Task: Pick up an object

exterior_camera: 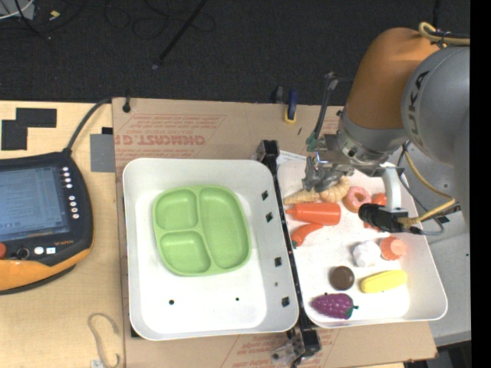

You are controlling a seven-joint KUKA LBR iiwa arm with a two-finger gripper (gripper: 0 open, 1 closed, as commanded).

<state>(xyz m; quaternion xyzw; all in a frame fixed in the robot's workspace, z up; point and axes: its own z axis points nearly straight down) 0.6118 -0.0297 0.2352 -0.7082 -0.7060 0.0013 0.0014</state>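
Observation:
My gripper (322,181) hangs low over the far left part of the right bin (430,297), just above an orange carrot (316,213) and a beige piece (298,198). A pink donut (355,199) lies just right of it. Nothing can be made out in its grasp. Nearer the front lie a red-orange pepper (301,234), a white piece (366,252), a small red-orange fruit (393,247), a brown round piece (341,277), a yellow fruit (382,280) and purple grapes (332,306).
The left bin (146,297) holds a green divided plate (202,230). A black-clipped wall (278,236) separates the bins. A teach pendant (38,221) lies on the bench at far left. The arm's orange band (387,67) and grey body overhang the right bin's back corner.

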